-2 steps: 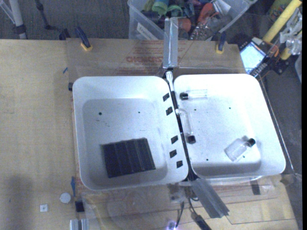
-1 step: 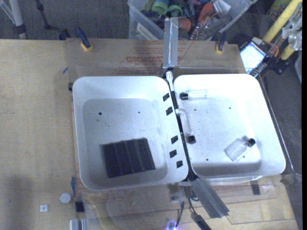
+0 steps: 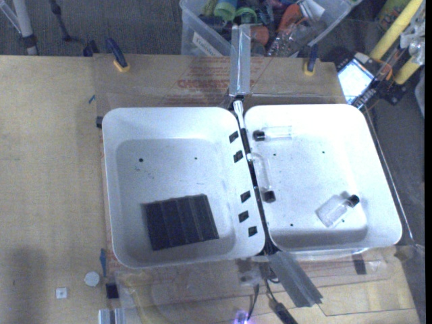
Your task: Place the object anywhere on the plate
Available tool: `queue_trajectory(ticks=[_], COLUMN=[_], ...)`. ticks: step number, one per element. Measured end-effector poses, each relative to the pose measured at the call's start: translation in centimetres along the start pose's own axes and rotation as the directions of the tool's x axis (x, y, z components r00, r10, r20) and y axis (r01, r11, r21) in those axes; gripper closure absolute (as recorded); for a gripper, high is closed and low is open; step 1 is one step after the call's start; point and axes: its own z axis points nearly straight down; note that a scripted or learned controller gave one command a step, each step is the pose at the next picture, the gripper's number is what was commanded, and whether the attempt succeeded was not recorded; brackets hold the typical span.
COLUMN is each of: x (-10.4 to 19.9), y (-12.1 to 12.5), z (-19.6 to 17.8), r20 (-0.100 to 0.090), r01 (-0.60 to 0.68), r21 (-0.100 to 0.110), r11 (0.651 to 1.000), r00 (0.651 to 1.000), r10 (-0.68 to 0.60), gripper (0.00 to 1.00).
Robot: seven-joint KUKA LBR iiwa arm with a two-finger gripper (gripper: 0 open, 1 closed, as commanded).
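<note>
Bench (image 3: pixel 47 147): pale wood, flat and matte, carrying both bins.
Left bin (image 3: pixel 128 117): smooth white plastic with rounded corners and sloped walls. Anything dropped wide of the plate will probably slide.
Right bin (image 3: pixel 378 181): a matching white tray. The raised wall between the bins could clip a low carry.
Plate (image 3: pixel 180 222): a dark, ribbed rectangle, lower left of the left bin. Something round could roll along its grooves and off.
Object: likely the angled bottle (image 3: pixel 335 209), lower right of the right bin. It is clear, slick and black-capped, so hard to see and easy to squeeze out.
Other bottles: a slim bottle (image 3: pixel 260 174) lies against the divider and a short bottle (image 3: pixel 273 133) sits upper centre. The wrong one could be picked.
Pincer: can't tell how wide it is or what it holds.
</note>
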Motion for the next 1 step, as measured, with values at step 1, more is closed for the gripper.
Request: queue_trajectory(ticks=[1], x=[-0.15], y=[-0.03], z=[-1.29], r20=[0.011], r01=[-0.001], r21=[0.005], r11=[1.0], r00=[1.0], r10=[0.001], gripper=[1.0])
